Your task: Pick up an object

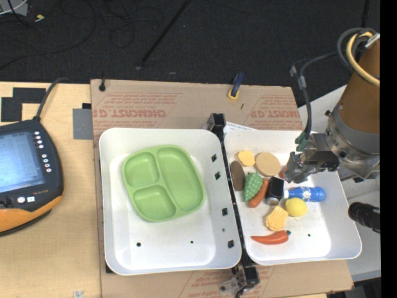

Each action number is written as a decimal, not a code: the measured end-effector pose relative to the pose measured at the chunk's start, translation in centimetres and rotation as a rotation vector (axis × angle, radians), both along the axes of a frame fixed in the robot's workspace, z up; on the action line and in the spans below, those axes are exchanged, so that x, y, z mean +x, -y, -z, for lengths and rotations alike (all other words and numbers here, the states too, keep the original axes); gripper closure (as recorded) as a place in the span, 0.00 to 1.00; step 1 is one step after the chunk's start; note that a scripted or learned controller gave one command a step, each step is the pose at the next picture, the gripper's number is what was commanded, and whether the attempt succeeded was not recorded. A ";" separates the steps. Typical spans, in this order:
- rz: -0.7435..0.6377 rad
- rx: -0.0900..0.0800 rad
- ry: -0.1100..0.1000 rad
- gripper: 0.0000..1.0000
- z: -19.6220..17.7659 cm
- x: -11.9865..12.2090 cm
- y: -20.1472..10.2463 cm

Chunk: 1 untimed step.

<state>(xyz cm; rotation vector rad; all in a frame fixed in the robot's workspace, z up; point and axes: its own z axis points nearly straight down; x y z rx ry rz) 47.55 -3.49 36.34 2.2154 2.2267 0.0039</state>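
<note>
The right bin (338,244) holds several toy foods: a tan round biscuit (268,164), a yellow piece (246,159), a brown oval (237,175), a green bumpy vegetable (253,184), an orange carrot (260,192), a black can (275,190), a blue bottle (310,194), a yellow lemon (296,208), a yellow wedge (276,218) and a red chili (270,238). My gripper (296,167) hangs over the bin's right half, just right of the biscuit and above the black can and the blue bottle. Nothing is seen held in it.
A green divided plate (163,182) lies in the left bin (118,241). A teach pendant (25,172) sits on the bench at far left. A blue and yellow clamp (235,87) stands on the cardboard behind the bins. Black clips join the bins along the middle.
</note>
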 end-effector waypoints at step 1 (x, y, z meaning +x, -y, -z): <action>-0.005 0.001 0.001 1.00 -5.8 0.1 -8.7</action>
